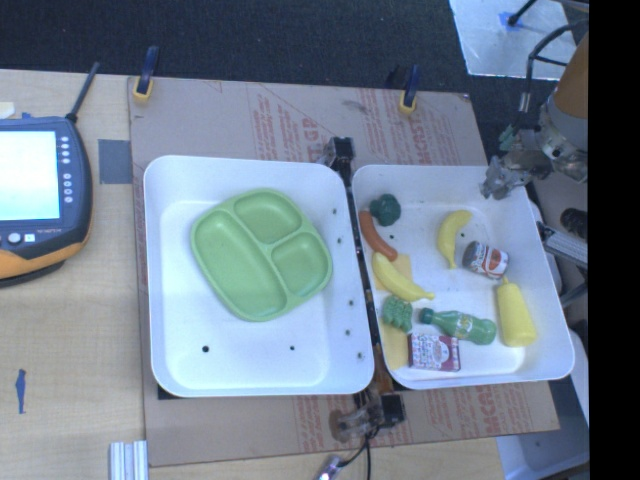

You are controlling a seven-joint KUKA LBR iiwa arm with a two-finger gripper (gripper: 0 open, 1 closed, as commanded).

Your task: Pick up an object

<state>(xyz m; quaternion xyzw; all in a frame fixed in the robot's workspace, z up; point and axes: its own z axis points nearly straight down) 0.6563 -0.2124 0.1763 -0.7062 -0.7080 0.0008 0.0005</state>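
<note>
The robot's two-finger gripper [499, 180] hangs at the far right corner of the right shallow white plastic bin [548, 268], over its rim, and nothing can be seen between the jaws; how wide the jaws stand cannot be told, since they are small and dark against the bin's edge. Nearest to the jaws, just inward and nearer the camera, lies a yellow curved toy banana [451, 234], with a small brown-and-white labelled can [486, 260] on its side touching it. Further from the jaws toward the near edge lie a yellow squeeze bottle [515, 312], a green plastic bottle [459, 325] on its side, and a red-and-white printed carton [434, 351]. Across the bin from the jaws, along its left wall, sit a dark green round toy vegetable [385, 208], an orange toy carrot [375, 236], a second yellow banana-shaped toy [398, 278] and a green knobbly toy [396, 313]. Well apart from the jaws, the left shallow white bin [180, 358] holds a light green three-compartment plastic plate [260, 253]. Both bins rest on a brown cardboard sheet [260, 118] on the wooden worktop [60, 368], where a grey-and-orange control tablet [35, 193] lies farthest from the jaws.
</note>
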